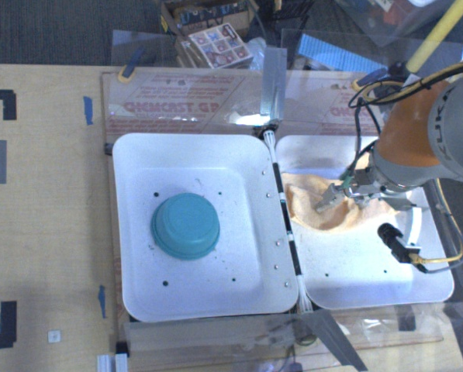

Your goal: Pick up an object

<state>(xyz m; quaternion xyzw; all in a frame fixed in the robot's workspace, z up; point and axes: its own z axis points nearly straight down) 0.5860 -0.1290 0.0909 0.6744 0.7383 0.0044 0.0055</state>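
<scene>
The near rim of the right bin runs along the bottom of the scene, white and bare, with the bench's wooden edge just below it. Above it, inside that bin, the gripper sits low over the bin's far-left part, its grey fingers pointing left and down toward a tan cloth. The fingers look slightly apart, the tips resting on or just over the upper surface of the cloth; whether any cloth is pinched between them cannot be told from this slant. The cloth lies crumpled against the left wall of the right bin, spreading right beneath the gripper and a little to its near side, so the tool is directly above the cloth's right half.

Right of the gripper the wrist rises into the grey arm with its orange band, coming in from the right edge. Black and yellow cables loop around it, and a black connector hangs over the bin floor, near and right of the gripper, well clear of the cloth.

Across the divider, the left bin holds a teal bowl turned upside down near its middle, well apart from the gripper. Beyond both bins, at the far side, lies clear plastic sheeting with red lettering.
</scene>
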